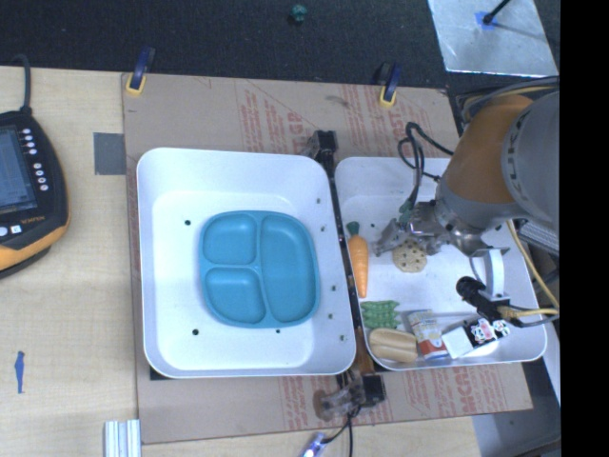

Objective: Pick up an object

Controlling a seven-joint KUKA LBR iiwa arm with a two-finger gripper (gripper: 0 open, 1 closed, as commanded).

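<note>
One cookie (410, 257) just under gripper (407, 234)

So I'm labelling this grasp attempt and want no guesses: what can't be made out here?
- Pincer: too small and dark in the camera view to tell its state, or whether it touches the cookie.
- Right bin: its far right part is covered by the arm.
- Packets near the bread roll: labels too small to read.
- Handheld pendant: cut off by the left edge.

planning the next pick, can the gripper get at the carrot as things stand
Probably yes. The carrot lies uncovered along the right bin's left wall, and the gripper sits nearby over the cookie; the wall may crowd one finger.
</note>
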